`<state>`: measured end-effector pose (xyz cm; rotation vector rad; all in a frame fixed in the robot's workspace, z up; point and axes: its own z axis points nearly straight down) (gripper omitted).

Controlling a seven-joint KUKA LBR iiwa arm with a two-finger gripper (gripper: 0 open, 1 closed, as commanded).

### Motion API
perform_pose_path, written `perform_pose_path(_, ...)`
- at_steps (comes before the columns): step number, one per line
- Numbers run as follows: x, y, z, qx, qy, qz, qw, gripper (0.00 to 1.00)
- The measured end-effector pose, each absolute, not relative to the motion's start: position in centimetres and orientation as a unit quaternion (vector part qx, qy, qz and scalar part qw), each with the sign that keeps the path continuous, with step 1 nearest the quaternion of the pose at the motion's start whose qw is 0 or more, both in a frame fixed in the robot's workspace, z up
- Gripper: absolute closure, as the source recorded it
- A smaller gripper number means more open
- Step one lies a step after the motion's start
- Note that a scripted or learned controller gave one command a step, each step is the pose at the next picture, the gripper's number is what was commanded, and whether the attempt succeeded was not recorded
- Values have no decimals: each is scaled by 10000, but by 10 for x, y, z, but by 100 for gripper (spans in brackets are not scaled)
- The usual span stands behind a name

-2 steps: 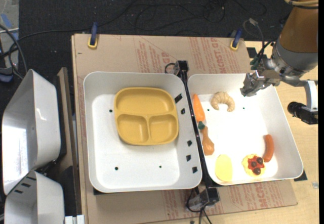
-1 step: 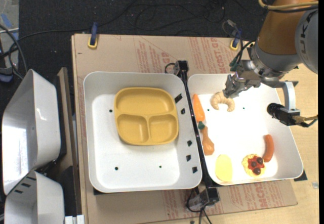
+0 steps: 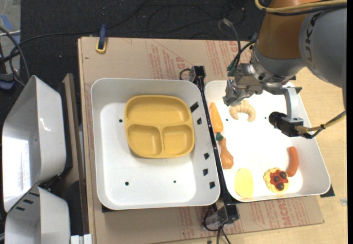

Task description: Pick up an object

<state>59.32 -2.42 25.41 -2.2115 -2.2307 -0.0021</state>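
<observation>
From the camera view we see 2 white bins side by side on the bench. The left bin (image 3: 110, 182) holds a yellow divided plate (image 3: 160, 126). The right bin (image 3: 314, 174) holds the toy food, and the arm (image 3: 298, 22) reaches over its upper part.

The gripper (image 3: 236, 94) hangs at the far left corner of the right bin, directly above or on the croissant (image 3: 243, 110), which lies just under its tip. We cannot tell from this slant whether the tool is spread or pressed together, nor whether it touches the pastry at all.

What could go wrong, in our judgement: the croissant is curved and low, so a grip on 1 horn could let it swivel out or be pushed flat against the bin floor. It also sits near the bin's left wall, with the carrot (image 3: 216, 118) just beside it, so a slightly off descent could nudge the carrot or catch the wall instead.

The croissant looks pale tan, crescent-shaped, with both ends pointing down toward the near side; its upper part is hidden by the gripper. Farther off in the same bin lie an orange piece (image 3: 225, 155), a yellow oval (image 3: 244, 182), a small pizza (image 3: 276, 179) and a sausage (image 3: 292, 161), all well apart from the gripper.
</observation>
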Motion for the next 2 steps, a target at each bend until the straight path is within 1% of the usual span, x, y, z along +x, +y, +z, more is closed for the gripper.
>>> perform_pose_path(1,600,30,258,-7040,-7102,-10,-3,100)
perform_pose_path(2,598,90,258,-7039,-7103,-8,0,100)
